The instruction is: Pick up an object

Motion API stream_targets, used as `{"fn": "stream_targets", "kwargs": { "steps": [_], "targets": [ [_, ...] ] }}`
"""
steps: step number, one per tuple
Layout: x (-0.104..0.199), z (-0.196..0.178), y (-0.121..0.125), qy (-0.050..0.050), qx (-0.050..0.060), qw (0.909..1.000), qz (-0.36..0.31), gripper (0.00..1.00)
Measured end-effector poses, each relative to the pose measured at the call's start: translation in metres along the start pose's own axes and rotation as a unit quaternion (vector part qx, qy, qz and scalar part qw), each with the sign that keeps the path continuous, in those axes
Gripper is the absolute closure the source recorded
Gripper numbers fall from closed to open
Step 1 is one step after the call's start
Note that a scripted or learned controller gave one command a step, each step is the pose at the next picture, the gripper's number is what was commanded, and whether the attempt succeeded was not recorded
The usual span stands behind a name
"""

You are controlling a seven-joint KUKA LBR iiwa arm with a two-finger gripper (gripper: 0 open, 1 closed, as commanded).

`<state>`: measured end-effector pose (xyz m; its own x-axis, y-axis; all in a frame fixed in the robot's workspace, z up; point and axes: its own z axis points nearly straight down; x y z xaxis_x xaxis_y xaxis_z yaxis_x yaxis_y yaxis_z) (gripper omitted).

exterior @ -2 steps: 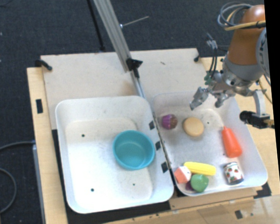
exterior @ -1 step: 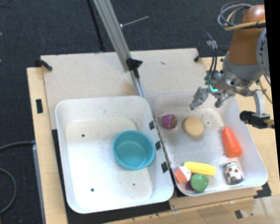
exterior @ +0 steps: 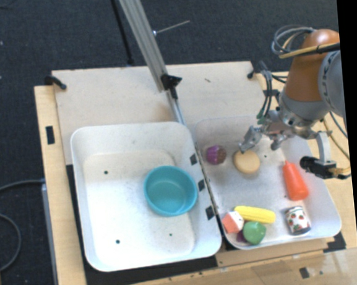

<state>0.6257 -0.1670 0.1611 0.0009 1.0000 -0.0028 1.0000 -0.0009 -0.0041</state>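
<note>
Pincer (exterior: 265, 138) hung over the far half of the right bin (exterior: 332, 218), fingers spread apart, nothing between them. One finger (exterior: 250, 140) reached toward the bin's middle, the other sat nearer the wrist. Grey arm with orange band came in from the right edge of the bench.

Just below the near fingertip lay a tan round piece (exterior: 247, 162), close under it, but contact could not be confirmed. It looked the likeliest target, judged from position alone. Beside it, toward the divider between bins, sat a small purple object (exterior: 215, 155). Toward the right wall lay an orange carrot-shaped piece (exterior: 295, 180), lengthwise along that wall.

Along the near edge of the right bin: a yellow corn-like piece (exterior: 255, 214), a green round piece (exterior: 254, 232) at the near rim, a small red-and-white piece (exterior: 232, 221) at the near left corner, and a small can (exterior: 297, 219) near the near right corner. The can carried a printed pattern with red marks; too small to read. No legible brand or writing anywhere.

Left bin (exterior: 92, 146) held a teal bowl (exterior: 170, 190), upright, toward its right side.

Progress, as judged: nothing lifted yet. Every object rested on a bin floor. The approach looked about done; the descent, closing and lift were all left.
</note>
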Motion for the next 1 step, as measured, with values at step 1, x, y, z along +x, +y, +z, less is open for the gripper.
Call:
{"fn": "stream_targets", "kwargs": {
  "steps": [1],
  "targets": [
    [-0.0035, 0.0407, -0.0019, 0.0, -0.001, 1.0, 0.0, 0.0]
  ]
}}
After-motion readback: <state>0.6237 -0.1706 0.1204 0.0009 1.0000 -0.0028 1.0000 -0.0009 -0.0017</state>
